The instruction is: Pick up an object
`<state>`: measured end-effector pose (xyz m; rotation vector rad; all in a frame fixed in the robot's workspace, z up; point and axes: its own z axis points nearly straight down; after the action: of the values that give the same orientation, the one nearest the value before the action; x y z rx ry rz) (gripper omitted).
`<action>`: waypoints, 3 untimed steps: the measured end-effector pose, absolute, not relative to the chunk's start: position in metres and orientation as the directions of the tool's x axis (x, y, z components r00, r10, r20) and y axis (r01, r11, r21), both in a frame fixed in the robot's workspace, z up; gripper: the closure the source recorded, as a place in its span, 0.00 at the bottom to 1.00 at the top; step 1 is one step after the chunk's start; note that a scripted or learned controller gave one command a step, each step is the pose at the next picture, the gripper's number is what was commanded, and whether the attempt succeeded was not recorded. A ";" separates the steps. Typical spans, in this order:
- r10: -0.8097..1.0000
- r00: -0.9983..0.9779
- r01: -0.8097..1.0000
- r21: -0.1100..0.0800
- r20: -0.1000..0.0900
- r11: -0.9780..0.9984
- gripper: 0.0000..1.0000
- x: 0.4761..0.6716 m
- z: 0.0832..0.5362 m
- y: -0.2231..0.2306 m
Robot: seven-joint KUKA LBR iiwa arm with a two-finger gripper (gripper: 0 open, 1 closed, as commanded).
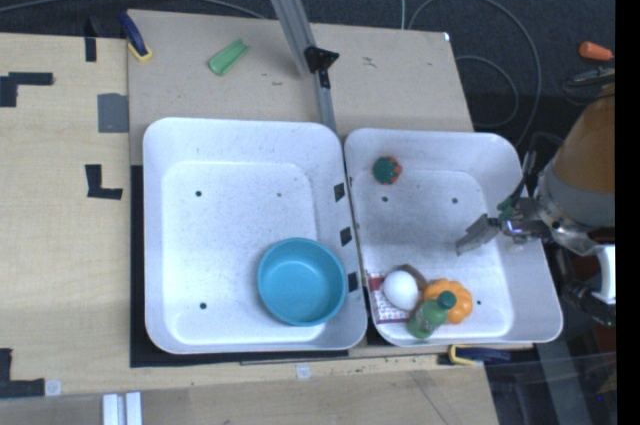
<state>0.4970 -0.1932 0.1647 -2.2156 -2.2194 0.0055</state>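
Looking down at the counter, we see two white bins side by side. The left bin holds one blue bowl, low in the middle of the frame. The right bin holds a small green and red ball near its top, and a little pile at its bottom edge: a white egg, an orange toy and a green toy, all touching each other.

Our gripper hangs over the right side of the right bin, with nothing in it. We cannot tell if the jaws are wide or narrow, because they are too blurry.

We think the small ball is the best thing to pick. It sits alone, well apart from the pile, so nothing gets bumped. It looks light and round, so it may roll away if we touch one side first. We should come down with one jaw on each side, right across its middle.

The egg looks smooth and slippery, and it is squeezed beside the toys. The bowl looks stiff and light, but we would need to pinch its rim.
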 end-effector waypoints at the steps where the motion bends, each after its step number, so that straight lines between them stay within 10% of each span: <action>1: 1.000 -0.001 1.000 -0.008 0.002 0.001 0.00 0.488 0.115 -0.186; 2: 1.000 -0.002 1.000 -0.004 0.002 0.002 1.00 0.490 0.128 -0.186; 3: 1.000 -0.002 1.000 0.003 -0.001 0.002 1.00 0.500 0.177 -0.186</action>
<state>0.5000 -0.1856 0.1765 -2.2214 -2.2253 -0.0016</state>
